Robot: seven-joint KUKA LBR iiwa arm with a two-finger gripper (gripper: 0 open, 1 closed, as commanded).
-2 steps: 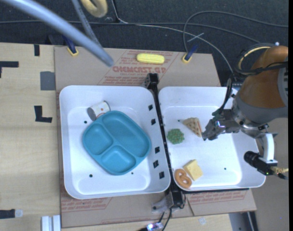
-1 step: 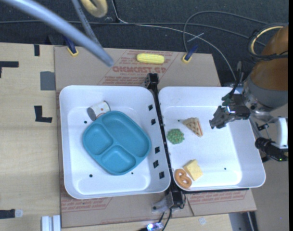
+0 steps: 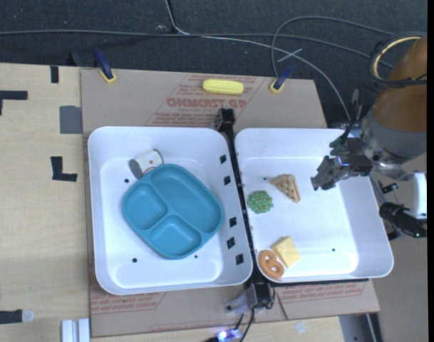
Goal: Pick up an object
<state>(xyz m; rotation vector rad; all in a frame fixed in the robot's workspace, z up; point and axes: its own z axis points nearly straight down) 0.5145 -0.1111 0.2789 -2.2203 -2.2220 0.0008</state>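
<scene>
Bench front: a brown cardboard sheet point(image 3: 195, 95) lies under both bins on a pale wooden bench point(image 3: 31, 191) with black marks.
Right bin point(image 3: 359, 262): a pretzel point(image 3: 271, 263) touches a yellow cheese block point(image 3: 287, 251) at the near-left corner; a green broccoli piece point(image 3: 260, 202) sits near the left wall; a tan wedge slice point(image 3: 287, 187) lies just beside it.
Left bin point(image 3: 106, 262): a blue divided tray point(image 3: 172, 209) fills the middle, with a small white cup point(image 3: 145, 163) on its side at the tray's far edge.
Behind the bins: a yellow corn cob point(image 3: 222, 86) rests on the cardboard between two clamps; cables cross dark carpet point(image 3: 74, 13).
Gripper point(image 3: 325, 178): it hovers over the right bin, near the wedge slice but apart from it; jaw opening cannot be told, and nothing shows between the fingers.
</scene>
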